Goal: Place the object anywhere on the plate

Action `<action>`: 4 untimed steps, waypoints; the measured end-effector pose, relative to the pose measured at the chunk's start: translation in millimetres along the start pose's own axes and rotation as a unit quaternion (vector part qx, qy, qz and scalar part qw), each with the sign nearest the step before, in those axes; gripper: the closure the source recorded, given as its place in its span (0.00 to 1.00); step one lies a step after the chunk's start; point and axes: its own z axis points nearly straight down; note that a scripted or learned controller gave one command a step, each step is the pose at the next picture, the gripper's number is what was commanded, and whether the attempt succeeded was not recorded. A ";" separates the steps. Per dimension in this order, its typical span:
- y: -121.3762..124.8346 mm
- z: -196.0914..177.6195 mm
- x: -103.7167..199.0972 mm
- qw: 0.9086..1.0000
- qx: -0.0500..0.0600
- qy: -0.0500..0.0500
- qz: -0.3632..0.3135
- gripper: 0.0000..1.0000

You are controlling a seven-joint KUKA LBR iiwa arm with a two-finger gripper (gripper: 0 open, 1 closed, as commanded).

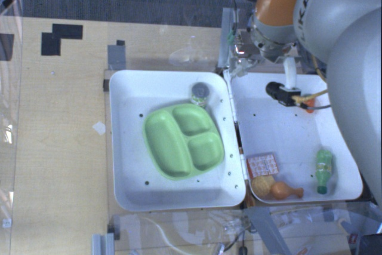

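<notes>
Evidently nothing lay on the green divided plate [162, 141] yet, so the step in hand looked like the pick. The end effector [241, 61] hung over the far end of the wall between the left bin [126, 128] and the right bin [280, 137]. Whether it was wide or narrow could not be told. The likeliest target, a small grey round object [200, 91], sat in the left bin just beside the plate's far rim. A green bottle [323, 171], a patterned packet [262, 165] and a drumstick-shaped toy [285, 190] lay well apart from it at the right bin's near end. If the grey piece was meant, a straight descent centred on it, clear of bin wall and plate rim, would serve best, then a short carry and a low release into any compartment.
</notes>
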 end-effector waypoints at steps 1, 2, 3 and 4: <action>-67.7 30.3 -6.0 1.000 0.002 0.000 0.005 1.00; -15.4 40.0 -84.0 0.999 0.002 0.000 0.046 1.00; -0.7 39.7 -4.8 1.000 0.000 0.001 -0.030 1.00; -63.1 39.7 61.8 0.998 0.002 0.001 -0.059 1.00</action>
